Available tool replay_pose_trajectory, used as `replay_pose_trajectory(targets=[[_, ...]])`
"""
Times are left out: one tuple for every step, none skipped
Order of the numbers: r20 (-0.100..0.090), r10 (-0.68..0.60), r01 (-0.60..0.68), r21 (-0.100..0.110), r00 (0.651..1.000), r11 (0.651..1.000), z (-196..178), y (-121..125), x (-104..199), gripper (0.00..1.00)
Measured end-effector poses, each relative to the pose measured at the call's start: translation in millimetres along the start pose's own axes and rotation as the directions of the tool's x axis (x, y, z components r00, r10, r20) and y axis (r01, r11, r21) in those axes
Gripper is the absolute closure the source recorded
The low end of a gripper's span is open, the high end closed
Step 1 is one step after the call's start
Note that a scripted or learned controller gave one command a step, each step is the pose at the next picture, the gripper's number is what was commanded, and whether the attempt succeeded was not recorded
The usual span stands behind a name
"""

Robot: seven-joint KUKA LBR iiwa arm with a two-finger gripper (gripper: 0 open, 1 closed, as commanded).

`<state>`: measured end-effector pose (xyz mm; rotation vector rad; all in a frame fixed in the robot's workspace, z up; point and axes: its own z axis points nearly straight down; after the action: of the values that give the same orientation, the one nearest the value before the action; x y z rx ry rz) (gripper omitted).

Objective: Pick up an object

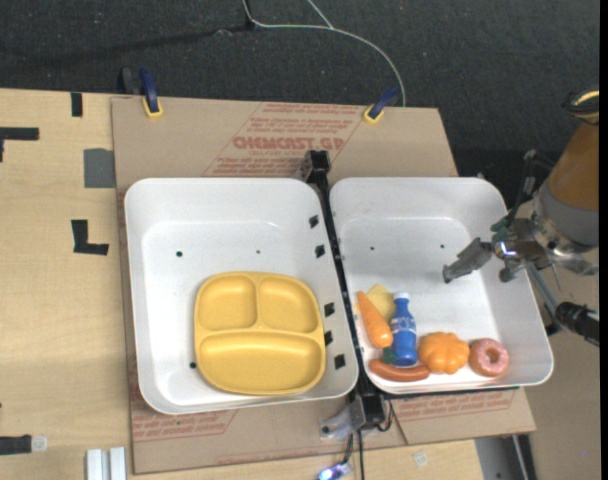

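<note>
I see the blue plastic bottle (403, 332) lying with its white cap toward the bin's far wall, long axis roughly front-to-back. The gripper (476, 260) hangs over the right white bin (424, 208) from the right; I cannot tell how its fingers stand.

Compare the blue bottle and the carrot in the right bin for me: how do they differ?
The blue bottle is blue with a white cap and a label; the carrot is plain orange. The bottle lies roughly straight up-down in the view, the carrot slants across it. The bottle has a neck; the carrot tapers. Both lie flat, side by side, in the right bin.
</note>
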<state>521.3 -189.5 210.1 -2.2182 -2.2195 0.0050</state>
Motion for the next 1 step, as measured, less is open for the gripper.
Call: replay_pose_trajectory(targets=[[0.001,0.0,0.0,0.0,1.0,1.0,47.2,7.4,-1.4,0.0]])
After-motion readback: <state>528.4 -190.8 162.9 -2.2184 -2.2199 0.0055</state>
